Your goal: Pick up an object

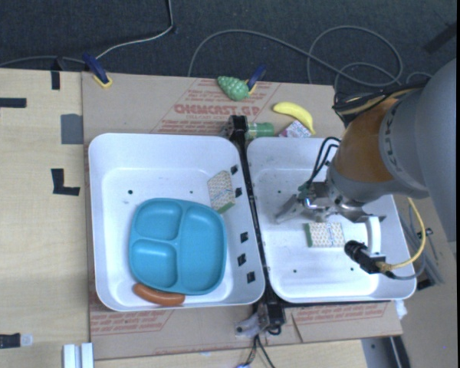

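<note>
Tabletop (31, 228) of pale wood runs along the left, marked with several strips of black tape, and a cardboard sheet (138, 113) lies under two white bins set side by side. One bin, the left bin (107, 159), holds three things: one blue divided plate (176, 245) with three compartments, one orange-brown sausage (159, 295) touching the plate's lower left rim, and one small patterned sponge (222, 189) leaning against the bin's right wall near the top. Behind the bins, on the cardboard, sit one green toy (234, 87), one blue clip (254, 75) just beside it, and one yellow banana (294, 115) to the right. The right bin (291, 274) holds one speckled pale sponge (325, 234), lying flat near the bin's middle. One claw (295, 204) hangs low in this bin, up and to the left of that sponge, its two fingers spread apart with nothing between them. The grey arm (414, 136) with its orange band comes in from the right, trailing black and yellow cables.
</note>
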`<state>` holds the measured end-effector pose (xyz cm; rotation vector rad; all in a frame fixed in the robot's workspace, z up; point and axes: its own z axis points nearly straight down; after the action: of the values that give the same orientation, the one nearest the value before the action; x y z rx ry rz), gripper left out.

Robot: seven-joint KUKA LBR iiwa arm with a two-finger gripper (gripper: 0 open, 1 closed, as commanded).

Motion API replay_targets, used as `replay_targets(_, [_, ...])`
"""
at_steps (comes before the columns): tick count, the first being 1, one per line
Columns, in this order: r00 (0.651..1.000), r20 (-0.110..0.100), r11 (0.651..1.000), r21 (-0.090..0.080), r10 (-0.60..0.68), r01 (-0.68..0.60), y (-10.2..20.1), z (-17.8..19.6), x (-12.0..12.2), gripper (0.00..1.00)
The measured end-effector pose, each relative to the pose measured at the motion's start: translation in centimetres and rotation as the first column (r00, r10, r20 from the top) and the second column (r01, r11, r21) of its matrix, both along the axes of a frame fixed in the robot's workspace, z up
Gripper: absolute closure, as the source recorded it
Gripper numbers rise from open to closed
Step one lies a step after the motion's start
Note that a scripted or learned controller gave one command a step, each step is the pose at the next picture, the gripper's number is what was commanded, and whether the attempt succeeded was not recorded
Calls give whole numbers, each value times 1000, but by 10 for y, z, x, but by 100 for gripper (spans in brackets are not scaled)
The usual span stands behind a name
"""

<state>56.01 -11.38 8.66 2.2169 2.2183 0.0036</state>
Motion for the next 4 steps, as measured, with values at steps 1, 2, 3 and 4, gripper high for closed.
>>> replay_targets(1, [1000, -6, 1000, 2, 1, -1, 9, 1, 64, 0])
replay_targets(2, [1000, -2, 1000, 0, -1, 1, -9, 0, -6, 0])
replay_targets(3, [1000, -1, 1000, 1, 1, -1, 8, -1, 65, 0])
replay_targets(4, [1000, -2, 1000, 0, 0, 0, 15, 0, 28, 0])
